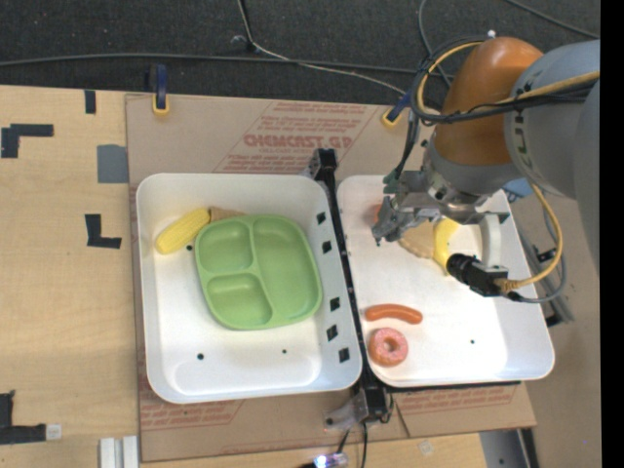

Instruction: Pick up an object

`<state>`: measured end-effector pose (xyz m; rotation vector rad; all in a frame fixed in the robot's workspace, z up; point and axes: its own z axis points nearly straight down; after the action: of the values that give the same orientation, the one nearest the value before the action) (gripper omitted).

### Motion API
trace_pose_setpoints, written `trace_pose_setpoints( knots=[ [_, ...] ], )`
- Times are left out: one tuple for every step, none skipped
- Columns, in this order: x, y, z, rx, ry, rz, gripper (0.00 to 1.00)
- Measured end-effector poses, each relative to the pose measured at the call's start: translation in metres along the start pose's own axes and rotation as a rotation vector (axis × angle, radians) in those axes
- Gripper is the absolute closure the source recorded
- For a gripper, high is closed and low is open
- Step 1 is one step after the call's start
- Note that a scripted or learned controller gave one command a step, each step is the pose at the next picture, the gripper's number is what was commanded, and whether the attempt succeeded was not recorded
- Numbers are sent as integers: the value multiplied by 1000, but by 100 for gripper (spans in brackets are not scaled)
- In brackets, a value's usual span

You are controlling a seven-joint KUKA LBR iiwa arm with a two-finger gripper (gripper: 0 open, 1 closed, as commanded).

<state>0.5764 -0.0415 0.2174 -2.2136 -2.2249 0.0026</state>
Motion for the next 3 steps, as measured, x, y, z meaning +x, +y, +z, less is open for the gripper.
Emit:
trace_pose_setpoints(
  knots=[
    [45,-18,7,1,0,1,100],
    [89,-48,13,2,0,0,100],
    [142,-78,-3,0,1,-3,100]
  ],
)
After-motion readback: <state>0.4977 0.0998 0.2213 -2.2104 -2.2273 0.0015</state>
